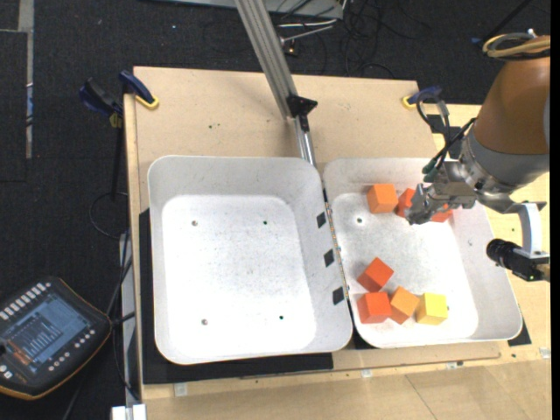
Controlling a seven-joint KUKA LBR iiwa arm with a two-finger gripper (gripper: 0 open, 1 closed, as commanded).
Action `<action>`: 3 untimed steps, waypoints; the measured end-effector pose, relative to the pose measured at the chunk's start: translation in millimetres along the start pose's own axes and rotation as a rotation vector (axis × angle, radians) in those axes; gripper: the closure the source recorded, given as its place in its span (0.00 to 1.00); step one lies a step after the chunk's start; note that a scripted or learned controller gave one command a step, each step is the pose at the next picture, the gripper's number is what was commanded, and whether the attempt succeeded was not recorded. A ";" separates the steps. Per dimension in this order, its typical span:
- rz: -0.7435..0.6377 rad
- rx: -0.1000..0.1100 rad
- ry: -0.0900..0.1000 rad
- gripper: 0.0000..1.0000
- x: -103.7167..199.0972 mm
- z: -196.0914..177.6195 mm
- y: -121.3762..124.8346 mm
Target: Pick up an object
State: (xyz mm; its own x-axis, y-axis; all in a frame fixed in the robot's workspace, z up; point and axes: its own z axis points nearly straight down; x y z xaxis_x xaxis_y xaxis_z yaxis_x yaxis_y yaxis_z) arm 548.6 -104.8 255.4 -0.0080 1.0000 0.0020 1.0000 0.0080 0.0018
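Note:
My gripper (423, 212) is low in the right bin (490, 261), near its back edge. It sits right over a red-orange block (407, 202) that is partly hidden by it; a bit of red (442, 216) also shows on its right side. An orange block (381, 198) lies just left of it. Toward the front of the bin lie a red-orange block (376, 274), another red-orange block (374, 306), an orange block (404, 304) and a yellow block (432, 307).
The left bin (232, 256) stands beside the right one. A metal pole (271, 51) slants down to the gap between the bins. Clamps (131, 90) hold the board's back corners. A teach pendant (44, 335) lies at the lower left.

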 end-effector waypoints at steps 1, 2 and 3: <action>0.001 0.003 0.000 1.00 46.4 3.6 -14.9; 0.000 0.004 0.000 1.00 100.3 17.6 -17.6; -0.001 0.001 0.000 1.00 153.5 8.4 -24.9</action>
